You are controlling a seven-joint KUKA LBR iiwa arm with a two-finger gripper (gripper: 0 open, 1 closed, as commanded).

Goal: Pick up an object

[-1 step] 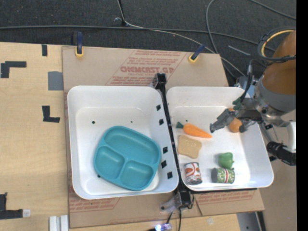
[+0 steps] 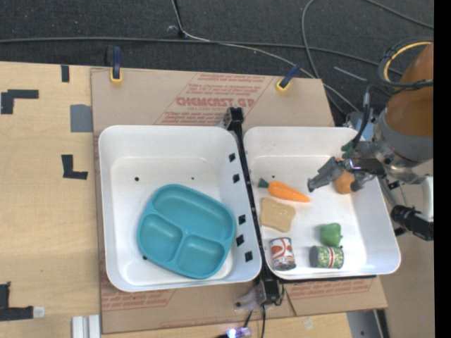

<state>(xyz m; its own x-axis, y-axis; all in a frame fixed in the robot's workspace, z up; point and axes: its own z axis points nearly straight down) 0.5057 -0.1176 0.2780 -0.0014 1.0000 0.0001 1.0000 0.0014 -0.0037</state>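
The gripper [image 2: 343,177] hangs low in the right white bin [image 2: 373,252], its dark fingers splayed wide, one toward the left, with a small round orange-tan ball [image 2: 344,183] between them, not visibly clamped. Left of it lies an orange plastic carrot [image 2: 289,191], long axis roughly left-right, green tip pointing away from the gripper.

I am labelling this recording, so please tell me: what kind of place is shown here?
Most likely a robotics lab bench for pick-up trials. Two white bins sit on cardboard clamped to a wooden bench, cables run across the dark floor, and toy food such as a carrot lies beside the robot gripper.
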